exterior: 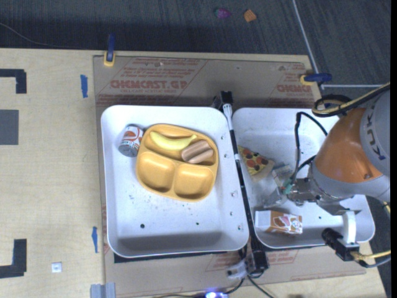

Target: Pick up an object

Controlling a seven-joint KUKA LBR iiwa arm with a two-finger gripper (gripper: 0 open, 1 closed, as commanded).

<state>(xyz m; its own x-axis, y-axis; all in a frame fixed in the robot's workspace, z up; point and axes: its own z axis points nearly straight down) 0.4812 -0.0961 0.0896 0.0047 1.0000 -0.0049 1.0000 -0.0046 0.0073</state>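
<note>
Nearest you, by the front edge of the right bin (366,231), a small orange-and-white packet (280,222) lies flat near the bin's front-left corner, untouched as far as you can see. Just behind it the arm (347,157) comes in from the right side, orange band over the middle of that bin, and the gripper (291,188) sits low over the bin floor, just behind and to the right of the packet. You can't tell how the jaws stand: the wrist and cables cover them, so don't assume a grasp. There's something pale and see-through around the gripper tip, too blurred to name. Further back, toward the bin's left wall, a pizza slice toy (254,161) lies flat, near the gripper but apart from it. Task status, my read: nothing lifted yet, pick not done; the gripper is down at object height, so this looks like the approach or grasp stage, with close, lift and clear all left. Likeliest targets are the packet or the slice, both just beside the tip, neither visibly between the jaws. In the left bin (124,228), a yellow divided tray (167,176) sits toward the back, carrying a hot dog (197,152) and a banana (166,141) in its rear compartment. A small can (130,140) lies at the back-left corner, touching the tray.
</note>
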